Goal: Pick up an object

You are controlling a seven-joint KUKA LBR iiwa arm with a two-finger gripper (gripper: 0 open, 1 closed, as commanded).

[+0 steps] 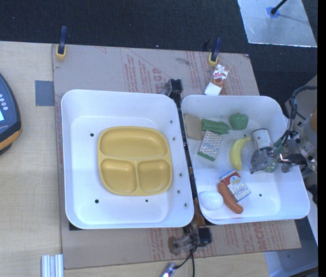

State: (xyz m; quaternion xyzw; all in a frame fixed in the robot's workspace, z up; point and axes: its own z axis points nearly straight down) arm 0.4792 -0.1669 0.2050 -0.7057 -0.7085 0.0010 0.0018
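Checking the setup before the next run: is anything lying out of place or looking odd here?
One small red-and-white packet lies on the cardboard outside both bins, just beyond the right bin at its far rim. The rest of the items sit inside that bin, and the yellow tray lies flat in the left bin.

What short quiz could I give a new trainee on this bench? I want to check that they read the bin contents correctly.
1. True or false: the yellow divided tray lies in the left bin.
2. Which thing lies nearest the hand in the right bin? A) banana B) white egg C) green pepper
3. Fill in: the sausage lies beside the white ____ near the bin's front wall.

Key: 1 true; 2 A; 3 egg.
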